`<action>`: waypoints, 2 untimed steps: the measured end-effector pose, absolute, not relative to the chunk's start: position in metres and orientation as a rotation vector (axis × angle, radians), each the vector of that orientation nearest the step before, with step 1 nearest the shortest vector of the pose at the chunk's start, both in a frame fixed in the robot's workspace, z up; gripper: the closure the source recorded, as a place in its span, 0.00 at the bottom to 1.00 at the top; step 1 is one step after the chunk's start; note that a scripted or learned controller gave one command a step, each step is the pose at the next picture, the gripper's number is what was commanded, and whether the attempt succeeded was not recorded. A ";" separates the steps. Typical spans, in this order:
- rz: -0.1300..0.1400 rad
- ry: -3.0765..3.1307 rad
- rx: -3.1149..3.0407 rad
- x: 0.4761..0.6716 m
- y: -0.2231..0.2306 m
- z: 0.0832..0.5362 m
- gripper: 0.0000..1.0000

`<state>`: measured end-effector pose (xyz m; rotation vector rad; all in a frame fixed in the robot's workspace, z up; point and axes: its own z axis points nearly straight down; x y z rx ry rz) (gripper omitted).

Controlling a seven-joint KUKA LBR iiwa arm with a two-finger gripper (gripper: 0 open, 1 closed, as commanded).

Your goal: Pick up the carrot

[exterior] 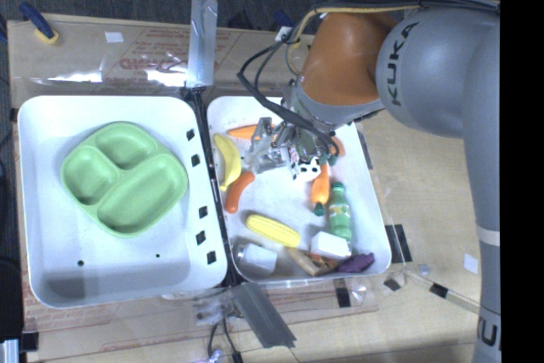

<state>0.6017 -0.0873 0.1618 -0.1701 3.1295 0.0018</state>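
Seemingly unladen, gripper (274, 147) hangs near carrot (320, 185), above banana (226, 159).

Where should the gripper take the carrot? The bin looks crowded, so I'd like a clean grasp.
Grip the carrot across its thick orange middle, coming from above. It lies roughly lengthwise up-down in the view, with the green bottle close on its right, so fingers probably fit best left-right, higher up its body.

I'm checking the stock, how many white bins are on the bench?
2. The left white bin holds a green divided plate. The right white bin holds the toy food, below the claw.
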 end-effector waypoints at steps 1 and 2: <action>0.000 3.135 -0.163 0.600 -0.091 0.159 0.00; -0.001 3.128 0.297 0.657 -0.146 0.091 0.00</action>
